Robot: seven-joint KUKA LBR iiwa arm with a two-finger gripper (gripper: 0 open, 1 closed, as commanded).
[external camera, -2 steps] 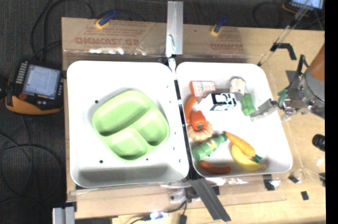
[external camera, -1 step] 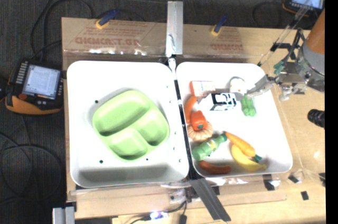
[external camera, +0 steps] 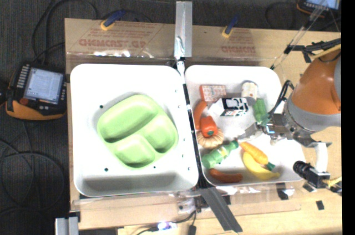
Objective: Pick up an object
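Note:
The right bin (external camera: 276,80) holds several toy foods and packages. Among them are a red and white packet (external camera: 212,91), a black and white box (external camera: 234,105), a white bottle (external camera: 249,88), a green piece (external camera: 260,109), a red pepper (external camera: 208,127), a green vegetable (external camera: 217,155), a yellow banana (external camera: 258,167) and a red chili (external camera: 226,175). My gripper (external camera: 265,128) hangs low over the right side of this bin, just right of the green piece and above the banana. Nothing is visibly held.
The left bin (external camera: 83,173) contains a green divided tray (external camera: 137,129). A metal post (external camera: 183,29) stands behind the seam between the bins. Handheld screens (external camera: 39,90) and cables lie on the floor around the bench.

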